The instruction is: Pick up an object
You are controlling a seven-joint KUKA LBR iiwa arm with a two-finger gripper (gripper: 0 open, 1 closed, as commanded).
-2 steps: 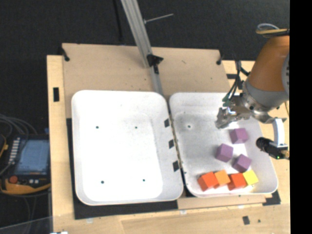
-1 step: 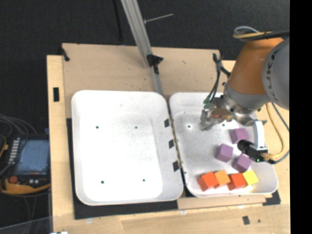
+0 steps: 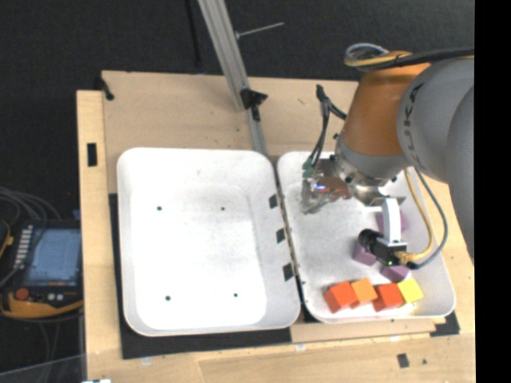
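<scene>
gripper (image 3: 318, 195) hangs low over the right bin (image 3: 335, 242), near its upper-left corner — can't tell its state, nothing seen held. blocks (image 3: 373, 294) sit along the front edge, well apart from it. pickup not yet done — approx. at the start.

Blocks (image 3: 374, 294) in row at right bin (image 3: 319, 238) near edge.

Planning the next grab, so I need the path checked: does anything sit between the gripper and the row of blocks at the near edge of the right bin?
Nothing visible does. The gripper hangs over the right bin, and bare bin floor runs from it to the row of blocks. The purple pieces lie to the right of that line.
</scene>
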